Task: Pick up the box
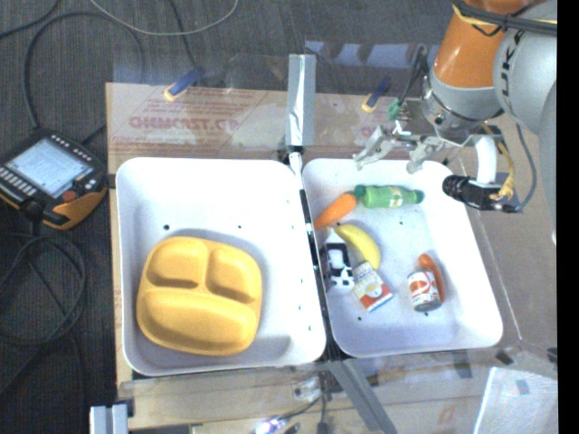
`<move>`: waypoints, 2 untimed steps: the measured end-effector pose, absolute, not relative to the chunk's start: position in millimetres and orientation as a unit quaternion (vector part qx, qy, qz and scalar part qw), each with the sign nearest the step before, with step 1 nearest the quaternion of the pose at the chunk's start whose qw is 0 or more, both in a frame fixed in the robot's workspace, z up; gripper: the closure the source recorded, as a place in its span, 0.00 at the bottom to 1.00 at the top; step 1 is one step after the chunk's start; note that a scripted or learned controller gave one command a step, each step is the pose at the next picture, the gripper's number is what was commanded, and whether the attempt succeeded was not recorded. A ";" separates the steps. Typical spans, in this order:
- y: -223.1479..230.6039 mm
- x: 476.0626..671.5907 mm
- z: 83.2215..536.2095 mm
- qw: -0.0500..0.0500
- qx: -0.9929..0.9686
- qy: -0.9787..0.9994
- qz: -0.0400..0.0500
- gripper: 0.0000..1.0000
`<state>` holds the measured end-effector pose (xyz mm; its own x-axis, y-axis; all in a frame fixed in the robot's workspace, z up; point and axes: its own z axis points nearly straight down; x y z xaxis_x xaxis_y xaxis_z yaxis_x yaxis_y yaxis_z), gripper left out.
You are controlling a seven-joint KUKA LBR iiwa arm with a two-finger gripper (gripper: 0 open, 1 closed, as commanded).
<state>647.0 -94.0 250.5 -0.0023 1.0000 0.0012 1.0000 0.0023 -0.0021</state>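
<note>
The box (371,288) is a small white carton with red and orange print, lying in the right bin (470,333) near its front middle. A yellow banana (359,241) touches its back end, and a black-and-white patterned item (337,268) lies just to its left. My gripper (392,155) hangs over the back rim of the right bin, well behind the box and just above a green bottle (389,195). Its two metal fingers (366,154) are spread apart, so it is open with nothing between them.
An orange carrot (336,209) lies by the divider between the bins. A red can (424,288) rests to the right of the box. A large yellow compartment tray (201,294) lies in the left bin (136,188). A teach pendant (50,177) sits off the bench at left.
</note>
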 end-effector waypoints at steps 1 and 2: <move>-93.4 644.3 137.1 0.001 -0.675 -0.737 0.001 0.00; -96.0 639.6 104.1 -0.004 -0.684 -0.729 -0.010 0.00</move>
